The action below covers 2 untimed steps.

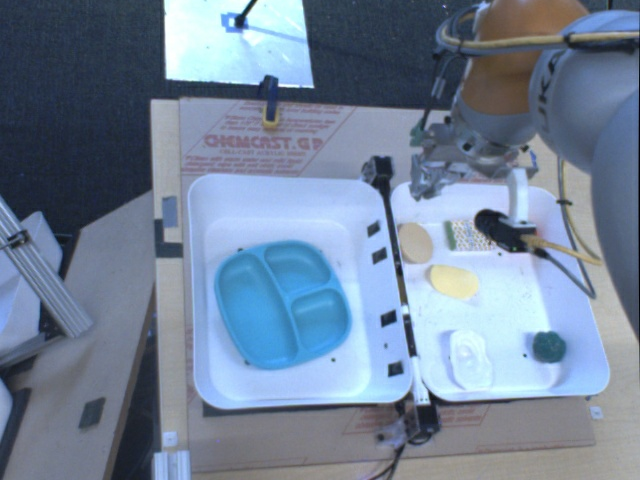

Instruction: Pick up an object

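Grey gripper point(428, 180) hangs over the right bin's point(590, 368) far-left corner, holding nothing visible; its finger state can't be told. Blue divided tray point(283, 304) lies in the left bin point(205, 268).

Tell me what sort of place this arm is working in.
Probably a robotics lab bench for pick tests: two white bins clipped side by side on cardboard, small toy-like items such as a yellow piece, and a blue divided tray.
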{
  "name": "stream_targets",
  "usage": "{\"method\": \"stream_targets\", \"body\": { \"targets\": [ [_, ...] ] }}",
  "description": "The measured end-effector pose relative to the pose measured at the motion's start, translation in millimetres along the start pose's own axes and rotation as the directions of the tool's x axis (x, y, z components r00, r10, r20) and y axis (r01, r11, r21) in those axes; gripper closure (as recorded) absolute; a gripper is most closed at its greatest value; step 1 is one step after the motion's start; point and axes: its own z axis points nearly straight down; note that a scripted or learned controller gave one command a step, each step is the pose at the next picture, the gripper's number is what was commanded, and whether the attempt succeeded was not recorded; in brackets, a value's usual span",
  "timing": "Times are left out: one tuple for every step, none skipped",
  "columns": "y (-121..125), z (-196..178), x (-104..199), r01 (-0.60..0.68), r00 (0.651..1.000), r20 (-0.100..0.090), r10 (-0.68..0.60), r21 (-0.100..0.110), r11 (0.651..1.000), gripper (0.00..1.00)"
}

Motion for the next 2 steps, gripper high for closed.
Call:
{"method": "stream_targets", "body": {
  "targets": [
    [-7, 12, 45, -0.001, 1.0, 0.0, 0.001, 0.0, 1.0, 1.0],
    [-15, 25, 99, 0.0, 1.0, -0.001, 0.0, 0.001, 1.0, 1.0]
  ]
}}
